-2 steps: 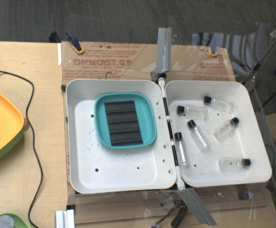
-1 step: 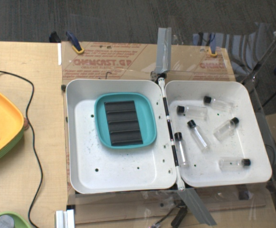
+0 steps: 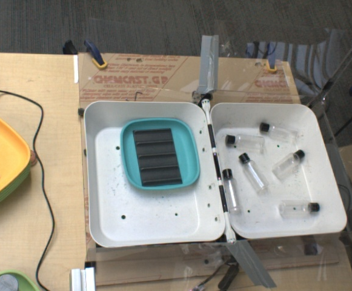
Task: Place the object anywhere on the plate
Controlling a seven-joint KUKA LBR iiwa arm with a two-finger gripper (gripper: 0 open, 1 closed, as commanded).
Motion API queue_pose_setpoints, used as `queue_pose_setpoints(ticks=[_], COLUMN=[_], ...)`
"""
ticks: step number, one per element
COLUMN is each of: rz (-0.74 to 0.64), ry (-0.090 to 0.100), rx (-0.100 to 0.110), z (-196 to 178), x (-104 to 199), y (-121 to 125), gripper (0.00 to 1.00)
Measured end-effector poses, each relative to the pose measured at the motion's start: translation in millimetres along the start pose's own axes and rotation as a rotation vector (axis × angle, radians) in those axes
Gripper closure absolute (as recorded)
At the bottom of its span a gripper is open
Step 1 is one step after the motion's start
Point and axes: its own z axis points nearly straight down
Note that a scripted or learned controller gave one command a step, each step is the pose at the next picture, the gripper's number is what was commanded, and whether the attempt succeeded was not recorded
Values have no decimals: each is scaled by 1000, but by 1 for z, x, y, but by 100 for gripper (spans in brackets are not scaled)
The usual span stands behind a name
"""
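Gripper state: I cannot tell whether it is spread or closed on anything. Of the two bins, the left bin (image 3: pixel 97 180) carries the teal plate (image 3: pixel 191 156), which bears a dark ridged insert (image 3: pixel 157 156) and no vial. The right bin (image 3: pixel 330 180) holds six clear vials (image 3: pixel 251 170) with black caps, scattered and lying flat, one (image 3: pixel 228 190) just beside the shared rim. Judging by this, no object is placed yet; picking, carrying and setting down all remain.

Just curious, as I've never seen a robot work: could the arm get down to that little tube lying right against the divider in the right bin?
Probably yes: the tube lies uncovered, though the bin wall beside it could crowd the pincer.
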Motion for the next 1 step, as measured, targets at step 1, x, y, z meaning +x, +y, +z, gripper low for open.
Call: queue_pose_setpoints(ticks=[1], rz=[154], ry=[-2], rx=[2], z=[1], x=[-4], y=[-1], gripper=[0])
